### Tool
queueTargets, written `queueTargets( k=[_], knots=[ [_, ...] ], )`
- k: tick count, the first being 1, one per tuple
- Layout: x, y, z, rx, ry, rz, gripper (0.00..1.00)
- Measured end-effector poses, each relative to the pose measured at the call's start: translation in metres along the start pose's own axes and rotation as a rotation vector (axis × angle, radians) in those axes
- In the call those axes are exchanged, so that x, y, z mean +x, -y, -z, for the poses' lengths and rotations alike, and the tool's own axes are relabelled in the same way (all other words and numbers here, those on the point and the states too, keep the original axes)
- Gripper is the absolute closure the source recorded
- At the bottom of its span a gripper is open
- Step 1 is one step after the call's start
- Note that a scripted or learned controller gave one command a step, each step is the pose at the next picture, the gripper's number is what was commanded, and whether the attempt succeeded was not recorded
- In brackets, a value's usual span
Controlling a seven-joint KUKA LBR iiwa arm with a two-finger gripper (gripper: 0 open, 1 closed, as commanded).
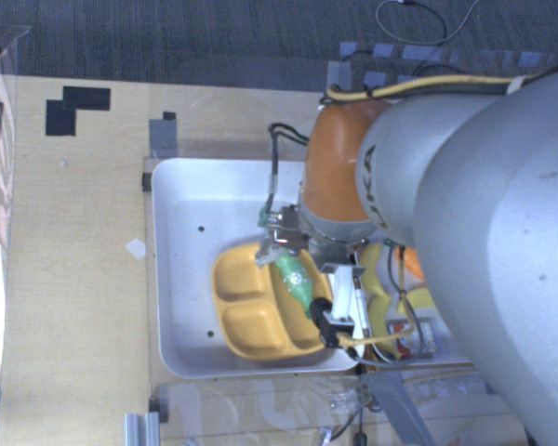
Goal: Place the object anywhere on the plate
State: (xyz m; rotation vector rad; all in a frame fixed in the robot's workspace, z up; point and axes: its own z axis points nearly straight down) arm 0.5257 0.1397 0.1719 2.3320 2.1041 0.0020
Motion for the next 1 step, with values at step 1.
queueTargets(
  k=[1],
  knots=[
    [0.0447,-0.0209,-0.0212,0.000,0.000,-0.094,0.00]
  ],
)
